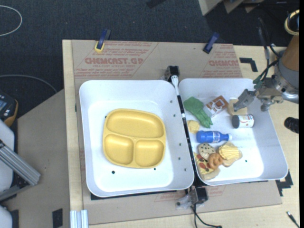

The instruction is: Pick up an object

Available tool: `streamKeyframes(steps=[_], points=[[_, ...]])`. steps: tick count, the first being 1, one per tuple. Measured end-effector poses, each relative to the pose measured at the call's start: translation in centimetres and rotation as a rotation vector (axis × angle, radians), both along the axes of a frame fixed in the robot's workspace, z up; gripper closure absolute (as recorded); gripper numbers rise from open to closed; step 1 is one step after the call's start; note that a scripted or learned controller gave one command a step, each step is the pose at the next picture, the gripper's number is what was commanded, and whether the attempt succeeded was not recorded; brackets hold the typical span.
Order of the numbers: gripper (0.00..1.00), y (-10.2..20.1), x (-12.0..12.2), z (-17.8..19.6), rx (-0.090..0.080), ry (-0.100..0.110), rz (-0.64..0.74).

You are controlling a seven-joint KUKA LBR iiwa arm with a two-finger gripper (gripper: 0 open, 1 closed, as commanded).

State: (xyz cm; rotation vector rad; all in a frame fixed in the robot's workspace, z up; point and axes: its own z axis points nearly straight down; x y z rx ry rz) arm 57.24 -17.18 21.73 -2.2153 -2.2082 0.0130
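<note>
Two shallow bins sit side by side on the surface [142,56], which keeps the cluttered side apart from the tidy one. The left bin [90,127] carries a yellow divided tray [134,137]. The right bin [270,141] carries the candidates: a green toy [198,110], a blue bottle [212,137], a small packet [218,103], a white can [243,121] lying on its side, and snack-like toys [216,158] heaped at the near edge. The gripper [253,100] hangs just above the can, probably lined up for it; whether it is wide or narrow I cannot tell, and nothing is visibly held
</note>
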Motion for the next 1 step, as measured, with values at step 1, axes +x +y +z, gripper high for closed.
streamKeyframes(steps=[1], points=[[0.00,0.03,0.29,0.77,-0.003,-0.014,0.003]])
